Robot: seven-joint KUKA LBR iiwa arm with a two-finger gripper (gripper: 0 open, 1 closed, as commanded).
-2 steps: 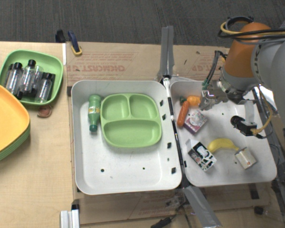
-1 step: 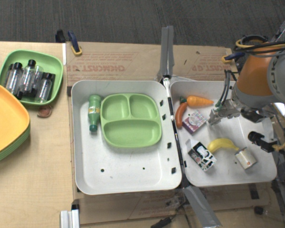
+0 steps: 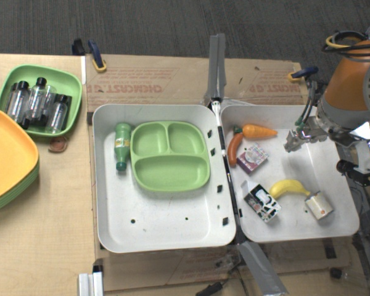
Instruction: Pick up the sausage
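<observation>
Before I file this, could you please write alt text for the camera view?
A grey and orange robot arm's hand hovers over the right white bin, apart from the reddish sausage lying by the bin's left wall beside a carrot. The left bin holds a green divided plate and a green bottle.

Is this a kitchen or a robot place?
Most likely a robot lab, not a kitchen. A robot arm reaches over two white bins on a bench, and the food, like the sausage and banana, looks like toys. Clamps hold cardboard down behind.
</observation>
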